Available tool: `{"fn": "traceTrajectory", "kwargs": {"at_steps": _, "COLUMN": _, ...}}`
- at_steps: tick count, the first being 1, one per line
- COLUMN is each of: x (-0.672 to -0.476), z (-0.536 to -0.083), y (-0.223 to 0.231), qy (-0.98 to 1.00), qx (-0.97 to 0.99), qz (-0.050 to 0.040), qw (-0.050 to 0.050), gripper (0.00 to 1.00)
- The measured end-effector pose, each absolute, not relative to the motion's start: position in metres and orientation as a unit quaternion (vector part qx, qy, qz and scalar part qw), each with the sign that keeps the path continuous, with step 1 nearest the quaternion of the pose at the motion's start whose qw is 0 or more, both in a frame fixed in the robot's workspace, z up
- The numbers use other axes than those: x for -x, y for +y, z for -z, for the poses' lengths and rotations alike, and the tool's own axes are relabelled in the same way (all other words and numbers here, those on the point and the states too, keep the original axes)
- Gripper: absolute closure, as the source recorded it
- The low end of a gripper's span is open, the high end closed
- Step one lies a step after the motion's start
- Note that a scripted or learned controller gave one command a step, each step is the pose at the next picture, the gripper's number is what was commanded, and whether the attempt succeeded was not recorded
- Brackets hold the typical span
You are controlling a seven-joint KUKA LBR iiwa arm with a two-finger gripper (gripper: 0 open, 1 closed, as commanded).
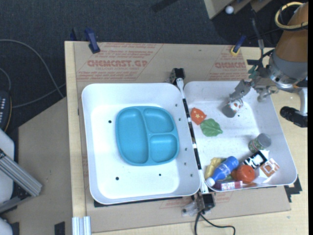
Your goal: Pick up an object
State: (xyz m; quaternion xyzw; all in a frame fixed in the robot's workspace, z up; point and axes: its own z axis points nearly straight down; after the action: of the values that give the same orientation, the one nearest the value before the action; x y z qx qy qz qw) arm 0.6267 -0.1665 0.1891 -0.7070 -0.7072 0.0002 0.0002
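My gripper (252, 93) hangs over the back of the right bin (286, 146), fingers spread open and nothing between them. Just left of and below its left finger (240, 89) sits a small grey object (228, 110) with an orange-and-white bit (237, 104) on top; whether the finger touches it I cannot tell. Nearer the bin's left wall lie a red-orange piece (197, 115) and a green leaf-shaped item (211, 127). A grey-green can (259, 142) stands at mid right.
A heap fills the right bin's front: blue bottle (226, 167), yellow item (212, 168), red ball (244, 174), black-and-white piece (257, 159), orange-and-white box (270, 168). The left bin (98, 111) holds a blue divided plate (146, 134). Clamps stand between the bins.
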Motion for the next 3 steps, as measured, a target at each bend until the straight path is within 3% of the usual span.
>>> {"fn": "traceTrajectory", "kwargs": {"at_steps": 1, "x": -0.644, "z": -0.087, "y": -0.158, "qy": -0.708, "qx": 0.706, "qz": -0.0006, "qw": 0.001, "gripper": 0.0}}
{"fn": "traceTrajectory", "kwargs": {"at_steps": 2, "x": -0.644, "z": -0.098, "y": -0.158, "qy": -0.708, "qx": 0.706, "qz": -0.0013, "qw": 0.001, "gripper": 1.0}}
{"fn": "traceTrajectory", "kwargs": {"at_steps": 3, "x": -0.662, "z": -0.09, "y": -0.097, "qy": -0.706, "qx": 0.708, "qz": -0.0091, "qw": 0.009, "gripper": 1.0}}
